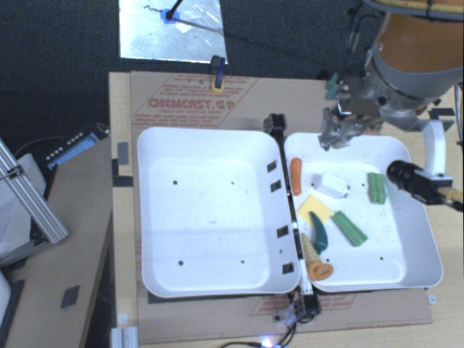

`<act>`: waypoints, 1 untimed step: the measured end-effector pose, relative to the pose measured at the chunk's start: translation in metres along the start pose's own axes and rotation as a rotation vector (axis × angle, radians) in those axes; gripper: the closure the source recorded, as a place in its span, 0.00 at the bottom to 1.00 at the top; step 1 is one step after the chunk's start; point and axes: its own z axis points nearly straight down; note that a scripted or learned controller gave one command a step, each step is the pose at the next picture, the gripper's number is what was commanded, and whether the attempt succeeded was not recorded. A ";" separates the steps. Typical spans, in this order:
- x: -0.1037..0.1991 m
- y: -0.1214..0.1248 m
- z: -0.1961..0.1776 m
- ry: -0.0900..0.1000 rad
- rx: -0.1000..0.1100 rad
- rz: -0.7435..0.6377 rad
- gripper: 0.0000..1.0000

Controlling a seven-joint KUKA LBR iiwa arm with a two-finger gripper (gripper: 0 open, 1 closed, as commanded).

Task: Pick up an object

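Note:
The right bin (pixel 424 256) holds several small objects. An orange carrot-like piece (pixel 295 176) lies by its left wall, with a white block (pixel 331 186) and a yellow wedge (pixel 315 208) beside it. A teal curved piece (pixel 318 232), a green stick (pixel 349 228), a second green piece (pixel 376 188) and a tan cone with an orange end (pixel 314 261) lie around them. My gripper (pixel 338 135) hangs over the bin's back left part, above and behind the white block, touching none of the objects.
The left bin (pixel 156 158) sits beside the right one, with black clips (pixel 276 186) along the shared wall. A black cylinder on a white bracket (pixel 409 177) juts over the right bin's right edge. A shiny foil sheet (pixel 172 20) lies behind the bench.

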 end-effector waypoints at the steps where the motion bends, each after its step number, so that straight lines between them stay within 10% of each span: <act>1: 0.029 -0.031 0.003 0.001 0.002 -0.001 1.00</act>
